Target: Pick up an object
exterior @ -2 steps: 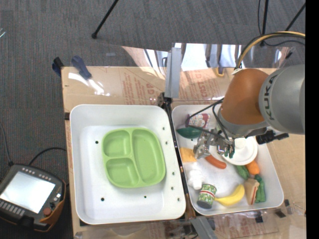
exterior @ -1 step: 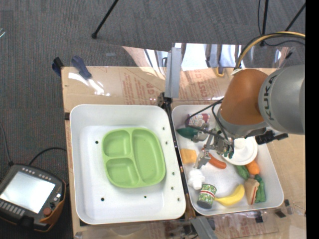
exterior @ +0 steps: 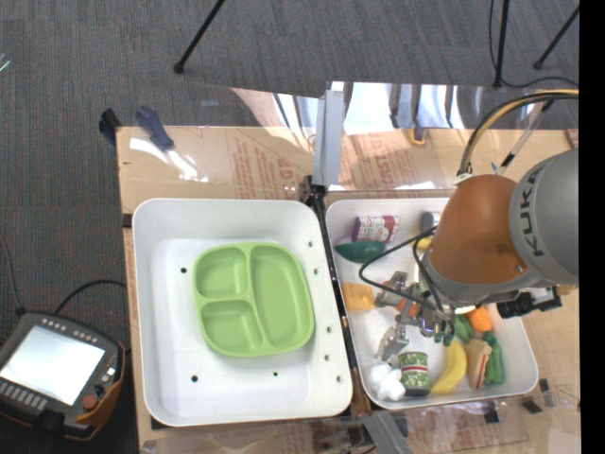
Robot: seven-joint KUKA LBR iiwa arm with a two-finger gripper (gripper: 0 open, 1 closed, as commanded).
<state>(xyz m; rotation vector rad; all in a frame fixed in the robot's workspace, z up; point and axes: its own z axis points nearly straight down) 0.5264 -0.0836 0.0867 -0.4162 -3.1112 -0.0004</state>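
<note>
- Green divided plate (exterior: 253, 299) is seen lying in the left white bin (exterior: 151, 253).
- Assorted objects are gathered in the right bin (exterior: 526, 367): a small can (exterior: 375, 228), a yellow banana (exterior: 452, 368), a white ball (exterior: 387, 381), a printed cup (exterior: 414, 372).
- Above the cup, the gripper (exterior: 397, 339) is positioned with fingers slightly apart; nothing is seen clamped between them.

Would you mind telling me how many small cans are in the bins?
2: one can lies at the right bin's far side, another stands near its front edge; the arm may hide more.
</note>
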